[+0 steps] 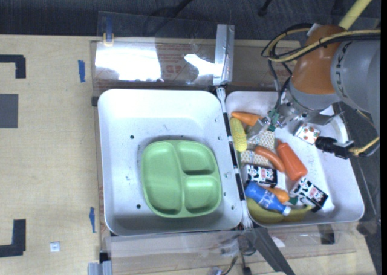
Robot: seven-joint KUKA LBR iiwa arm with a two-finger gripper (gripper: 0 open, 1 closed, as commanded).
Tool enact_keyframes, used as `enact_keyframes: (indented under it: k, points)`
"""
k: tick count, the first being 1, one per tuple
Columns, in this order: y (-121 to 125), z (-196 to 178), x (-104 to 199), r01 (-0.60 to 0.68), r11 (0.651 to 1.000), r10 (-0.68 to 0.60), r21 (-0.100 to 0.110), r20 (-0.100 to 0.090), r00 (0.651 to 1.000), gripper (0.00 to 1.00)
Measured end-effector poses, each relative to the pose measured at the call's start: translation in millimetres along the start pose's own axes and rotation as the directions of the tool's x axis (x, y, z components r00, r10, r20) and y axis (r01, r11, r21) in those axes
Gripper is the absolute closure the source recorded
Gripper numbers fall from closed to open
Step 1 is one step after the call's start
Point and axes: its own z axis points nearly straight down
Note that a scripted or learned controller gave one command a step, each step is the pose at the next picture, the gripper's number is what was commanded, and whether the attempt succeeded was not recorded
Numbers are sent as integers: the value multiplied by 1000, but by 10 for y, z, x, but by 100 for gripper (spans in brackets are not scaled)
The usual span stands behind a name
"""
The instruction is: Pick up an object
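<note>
Tool (270, 119) low in right bin (344, 198), over orange carrot (246, 119) and corn cob (238, 134); finger spread cannot be told

No word, brand or number can be read anywhere. Two small cartons (261, 174) (312, 194) in the right bin (346, 190) bear black-and-white print, perhaps a cow-hide pattern, too small to make out. A small card (308, 133) by the arm's wrist shows red marks, likewise not legible

Grey arm (357, 68) reaches in, wrist angled downward.
</note>
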Motion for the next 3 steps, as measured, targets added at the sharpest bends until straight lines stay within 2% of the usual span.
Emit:
enact_keyframes:
  k: [1, 2, 3]
  points:
    - [299, -4, -129, -10, 1000, 10, 13, -1, 1000, 0]
    - [339, -101, -117, -4, 1000, 4, 5, 0, 1000, 100]
    - [119, -892, 808, -169, 985, 170, 13, -4, 986, 100]
